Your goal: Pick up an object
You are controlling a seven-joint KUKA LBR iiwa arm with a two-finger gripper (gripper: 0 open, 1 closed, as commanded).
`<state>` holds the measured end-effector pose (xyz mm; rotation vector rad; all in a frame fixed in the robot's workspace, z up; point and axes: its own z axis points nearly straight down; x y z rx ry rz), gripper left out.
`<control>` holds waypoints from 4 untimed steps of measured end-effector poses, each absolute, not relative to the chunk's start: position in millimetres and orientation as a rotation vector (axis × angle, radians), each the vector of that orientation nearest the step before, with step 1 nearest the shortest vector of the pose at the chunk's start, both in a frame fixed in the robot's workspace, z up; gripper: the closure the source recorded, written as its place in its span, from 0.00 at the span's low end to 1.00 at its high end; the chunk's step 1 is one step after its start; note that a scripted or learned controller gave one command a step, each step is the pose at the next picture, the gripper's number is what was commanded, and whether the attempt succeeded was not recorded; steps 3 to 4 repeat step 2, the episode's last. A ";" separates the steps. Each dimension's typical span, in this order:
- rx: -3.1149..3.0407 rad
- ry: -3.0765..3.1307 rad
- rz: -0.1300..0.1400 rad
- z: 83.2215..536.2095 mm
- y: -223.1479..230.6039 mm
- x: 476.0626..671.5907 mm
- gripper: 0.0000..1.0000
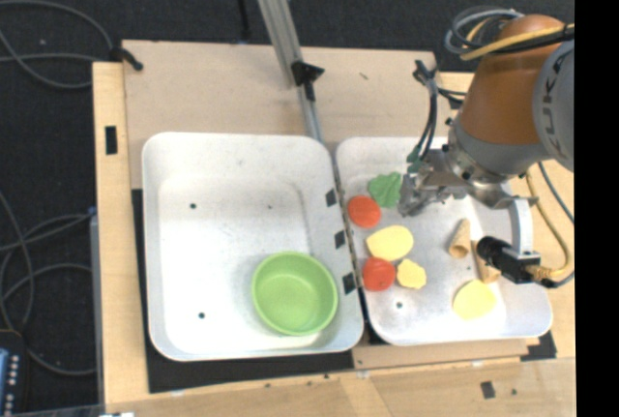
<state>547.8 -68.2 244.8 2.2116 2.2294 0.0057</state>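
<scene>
Now arm point(508, 86) reaches over rt bin point(522, 318), tool point(418, 197) by green obj point(385, 188).

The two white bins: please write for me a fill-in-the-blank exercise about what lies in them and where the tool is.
1. The green bowl lies in the ____ bin.
2. The tool hangs over the ____ bin.
3. The number of red pieces, one above the other, is ____.
4. The leafy piece beside the tool is ____ in colour.

Missing words: left; right; two; green
</scene>
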 end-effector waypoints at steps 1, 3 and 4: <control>2.212 2.233 0.004 251.3 -11.6 531.1 1.00; 2.214 2.230 0.000 241.8 36.5 529.6 1.00; 2.214 2.230 0.000 241.8 36.5 529.6 1.00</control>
